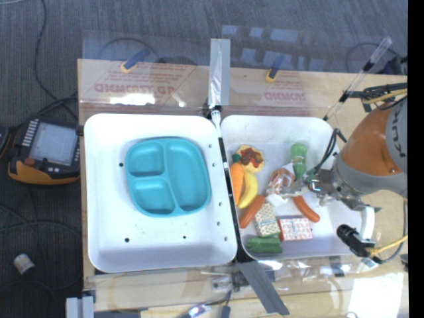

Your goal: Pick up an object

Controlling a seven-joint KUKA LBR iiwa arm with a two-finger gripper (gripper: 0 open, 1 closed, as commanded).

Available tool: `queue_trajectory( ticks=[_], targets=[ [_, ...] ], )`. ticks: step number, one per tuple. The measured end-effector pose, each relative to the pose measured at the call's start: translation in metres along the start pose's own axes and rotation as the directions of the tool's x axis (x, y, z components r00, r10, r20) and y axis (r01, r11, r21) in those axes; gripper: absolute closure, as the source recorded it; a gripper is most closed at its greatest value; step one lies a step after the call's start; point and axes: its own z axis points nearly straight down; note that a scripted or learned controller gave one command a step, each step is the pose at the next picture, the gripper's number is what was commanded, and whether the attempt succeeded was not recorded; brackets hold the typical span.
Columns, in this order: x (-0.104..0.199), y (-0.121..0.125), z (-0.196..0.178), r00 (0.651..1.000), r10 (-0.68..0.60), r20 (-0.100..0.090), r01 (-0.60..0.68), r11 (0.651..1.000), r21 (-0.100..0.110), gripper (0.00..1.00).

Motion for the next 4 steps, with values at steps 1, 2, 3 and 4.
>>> queue_trajectory(
  ticks=[1, 2, 3, 4],
  targets=[
    [0.0, 0.009, 0.001, 0.997, 0.073, -0.002, -0.073, 0.997, 0.009, 0.0],
    [0.02, 0.01, 0.0, 0.983, 0.183, 0.005, -0.183, 0.983, -0.003, 0.0],
    [-0.028, 0.005, 0.014, 1.0, -0.028, -0.011, 0.028, 0.999, 0.033, 0.0],
    [-0.029, 0.004, 0.009, 1.0, -0.028, -0.004, 0.028, 0.999, 0.035, 1.0]
  ],
)
